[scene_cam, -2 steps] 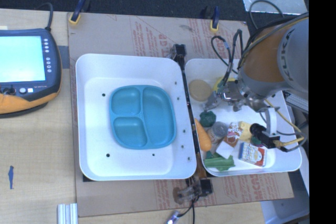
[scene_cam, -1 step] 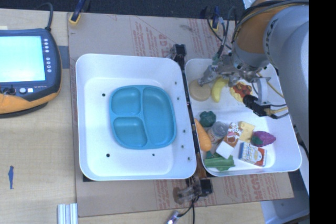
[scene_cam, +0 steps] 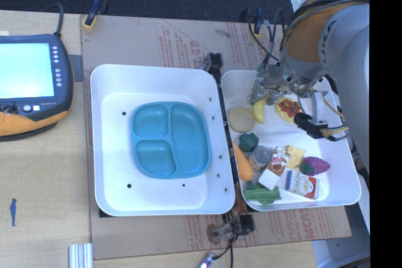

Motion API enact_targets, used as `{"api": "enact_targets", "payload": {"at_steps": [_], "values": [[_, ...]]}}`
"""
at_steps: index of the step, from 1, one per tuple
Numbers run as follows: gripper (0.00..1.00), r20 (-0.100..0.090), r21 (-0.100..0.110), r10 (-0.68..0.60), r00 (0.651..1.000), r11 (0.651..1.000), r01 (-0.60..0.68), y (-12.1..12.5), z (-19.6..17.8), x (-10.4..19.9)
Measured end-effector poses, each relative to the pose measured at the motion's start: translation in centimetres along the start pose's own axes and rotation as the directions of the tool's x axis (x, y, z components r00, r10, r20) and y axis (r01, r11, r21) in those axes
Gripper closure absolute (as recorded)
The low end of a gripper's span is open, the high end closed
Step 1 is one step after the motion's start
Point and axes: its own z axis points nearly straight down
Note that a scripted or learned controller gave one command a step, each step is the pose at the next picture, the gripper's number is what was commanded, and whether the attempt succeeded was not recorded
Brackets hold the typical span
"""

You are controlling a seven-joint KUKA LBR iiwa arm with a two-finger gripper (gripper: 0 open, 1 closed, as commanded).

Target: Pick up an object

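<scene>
Camera view: my claw [scene_cam: 271, 86] hangs low over the far end of the right bin [scene_cam: 342, 194], just beside the yellow banana [scene_cam: 258, 111] and the tan round piece [scene_cam: 240, 118]; whether it is released or clenched I cannot tell. To do this step well, I judge I should centre on the banana and descend straight, avoiding the bin wall and the crowded toys nearer the front.
</scene>
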Motion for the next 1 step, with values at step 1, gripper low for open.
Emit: {"api": "enact_targets", "payload": {"at_steps": [1], "values": [[1.00, -0.003, -0.005, -0.002, 1.000, 1.000, 0.002, -5.25, -8.71, 8.28]]}}
